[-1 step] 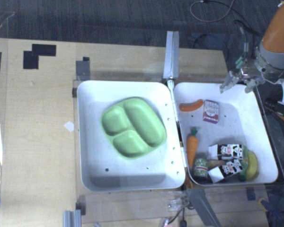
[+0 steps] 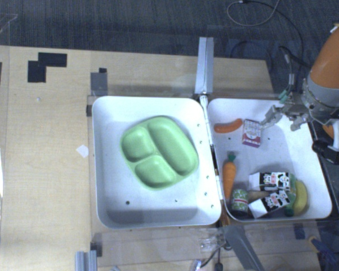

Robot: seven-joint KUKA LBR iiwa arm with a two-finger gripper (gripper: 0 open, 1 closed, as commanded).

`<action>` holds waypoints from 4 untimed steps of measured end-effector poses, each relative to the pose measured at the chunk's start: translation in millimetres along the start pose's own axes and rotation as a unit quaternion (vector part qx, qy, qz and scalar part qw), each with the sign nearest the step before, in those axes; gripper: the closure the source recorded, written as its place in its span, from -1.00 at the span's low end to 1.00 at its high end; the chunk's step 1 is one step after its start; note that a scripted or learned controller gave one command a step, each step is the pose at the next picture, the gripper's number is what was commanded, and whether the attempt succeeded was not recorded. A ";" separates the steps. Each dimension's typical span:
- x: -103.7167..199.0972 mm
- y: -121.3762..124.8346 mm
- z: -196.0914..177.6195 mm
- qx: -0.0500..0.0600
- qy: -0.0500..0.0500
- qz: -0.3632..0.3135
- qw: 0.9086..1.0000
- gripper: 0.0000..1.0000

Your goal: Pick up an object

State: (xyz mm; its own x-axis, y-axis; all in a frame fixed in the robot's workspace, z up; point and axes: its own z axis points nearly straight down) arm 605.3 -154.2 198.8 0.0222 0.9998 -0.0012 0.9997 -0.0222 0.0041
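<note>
Left bin [image 2: 101, 151]: you see green three-compartment plate [image 2: 159, 151] lying in middle, tilted askew, nothing on it.

Right bin [image 2: 311, 168]: sausage [image 2: 228, 126] near top left corner; small red-and-white carton [image 2: 252, 133] just beside it. Toy carrot [image 2: 229, 175] along left wall, leaf end up. Bottom edge: small can [image 2: 239, 197], two cow-print milk cartons [image 2: 269, 180] stacked close, banana [image 2: 299, 196] against them at right.

Gripper [image 2: 282, 114] over top right of right bin, above bare floor, near red-and-white carton but apart from it. Fingers spread, nothing between them.

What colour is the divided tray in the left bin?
Light green tray, in the camera view.
</note>
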 end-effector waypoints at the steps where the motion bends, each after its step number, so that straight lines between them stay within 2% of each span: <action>1: 21.8 1.2 100.5 0.000 0.000 -0.113 0.994 -1.00; 2: 60.1 31.5 110.0 -0.003 0.000 -0.153 0.988 -1.00; 3: 61.6 33.8 97.6 -0.007 0.000 -0.154 0.988 1.00; 4: 42.2 12.7 65.7 -0.001 0.000 -0.093 0.996 1.00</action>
State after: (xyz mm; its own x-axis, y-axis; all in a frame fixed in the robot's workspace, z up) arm 619.1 -112.4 133.1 -0.1631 0.9866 -0.0020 0.9866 0.1631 0.0065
